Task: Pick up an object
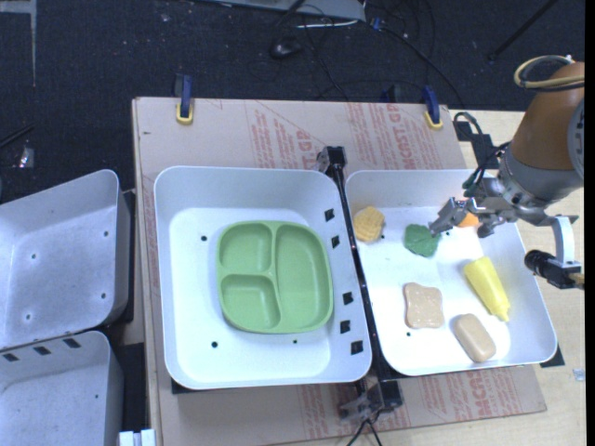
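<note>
The surface (242, 133) carries two shallow white bins side by side; the left bin (177, 277) holds a green divided plate (275, 277) with three compartments, lying flat near the bin's centre.

The right bin (535, 342) holds five loose objects; a round waffle-patterned yellow piece (369, 223) lies at the upper left, close to the divider between the bins; a green lumpy piece (420, 241) lies to its right, near the upper middle; a tan toast-shaped piece (424, 306) lies below it, toward the bin's centre; a beige oblong piece (474, 337) lies at the lower right, just beside the toast-shaped piece; a yellow tapered piece (488, 286) lies along the right side, tilted, above the beige piece.

The arm (548, 147) enters from the right; its orange band sits above the wrist. The hand (453, 219) is positioned low over the upper part of the right bin, just to the right of the green lumpy piece and apparently touching its upper edge; a small orange patch is visible close behind the hand. The view does not show whether the hand is released or clenched; cannot tell. No object appears between its tips; all five objects rest on the bin floor.
</note>
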Tool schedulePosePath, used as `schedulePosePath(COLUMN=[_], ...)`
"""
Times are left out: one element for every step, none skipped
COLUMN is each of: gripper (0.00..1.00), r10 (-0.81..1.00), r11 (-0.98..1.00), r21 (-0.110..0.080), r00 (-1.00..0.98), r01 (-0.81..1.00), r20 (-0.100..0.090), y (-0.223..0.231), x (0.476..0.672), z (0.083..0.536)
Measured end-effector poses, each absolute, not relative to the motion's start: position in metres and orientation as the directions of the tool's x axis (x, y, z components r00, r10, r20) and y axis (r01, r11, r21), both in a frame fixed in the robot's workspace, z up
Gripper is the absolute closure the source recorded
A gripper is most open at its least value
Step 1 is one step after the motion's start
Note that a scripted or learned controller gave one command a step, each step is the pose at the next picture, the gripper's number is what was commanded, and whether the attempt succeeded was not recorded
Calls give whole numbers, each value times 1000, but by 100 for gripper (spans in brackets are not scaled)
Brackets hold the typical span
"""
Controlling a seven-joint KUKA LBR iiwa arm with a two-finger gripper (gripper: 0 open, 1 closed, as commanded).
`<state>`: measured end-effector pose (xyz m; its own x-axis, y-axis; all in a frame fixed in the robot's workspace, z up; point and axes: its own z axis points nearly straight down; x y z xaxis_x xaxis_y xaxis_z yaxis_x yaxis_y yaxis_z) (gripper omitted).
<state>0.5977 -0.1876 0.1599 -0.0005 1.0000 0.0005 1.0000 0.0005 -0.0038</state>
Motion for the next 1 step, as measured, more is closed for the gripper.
schedulePosePath(gripper=[0], r10=[1000], r11=[-1], r21=[-5], r00=[1], r01=[1000], r20=[1], y=[-193], x=[591], z=[113])
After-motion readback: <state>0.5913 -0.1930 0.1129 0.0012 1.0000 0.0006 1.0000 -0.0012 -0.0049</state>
